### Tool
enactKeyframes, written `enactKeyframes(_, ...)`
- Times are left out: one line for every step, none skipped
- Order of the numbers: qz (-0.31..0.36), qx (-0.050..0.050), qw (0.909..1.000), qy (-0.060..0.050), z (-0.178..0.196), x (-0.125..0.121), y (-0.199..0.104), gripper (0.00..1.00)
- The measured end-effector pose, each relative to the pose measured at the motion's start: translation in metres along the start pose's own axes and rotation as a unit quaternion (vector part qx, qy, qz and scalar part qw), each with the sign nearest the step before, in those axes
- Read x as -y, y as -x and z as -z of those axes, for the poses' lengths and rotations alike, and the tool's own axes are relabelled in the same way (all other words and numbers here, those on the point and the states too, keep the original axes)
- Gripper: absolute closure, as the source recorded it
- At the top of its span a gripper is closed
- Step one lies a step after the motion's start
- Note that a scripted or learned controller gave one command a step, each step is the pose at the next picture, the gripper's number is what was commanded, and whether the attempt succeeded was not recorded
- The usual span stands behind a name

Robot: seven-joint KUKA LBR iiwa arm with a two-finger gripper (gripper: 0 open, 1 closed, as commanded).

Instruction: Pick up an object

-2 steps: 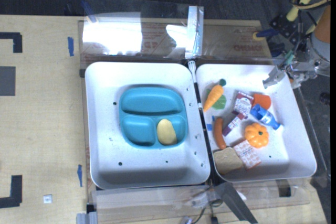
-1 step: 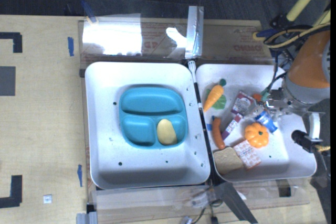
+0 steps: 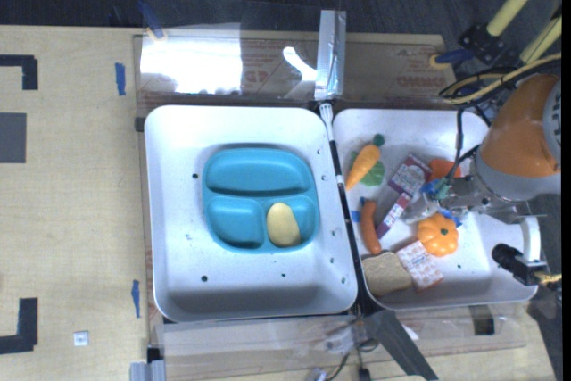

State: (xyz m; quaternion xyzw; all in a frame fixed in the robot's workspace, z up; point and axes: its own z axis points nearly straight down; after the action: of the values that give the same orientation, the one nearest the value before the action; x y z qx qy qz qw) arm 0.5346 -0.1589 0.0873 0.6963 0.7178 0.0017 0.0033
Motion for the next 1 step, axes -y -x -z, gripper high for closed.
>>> enactKeyframes(-0.001,0.001,1.0000,0.003,0.0115,-0.0017,0.0006,1.00)
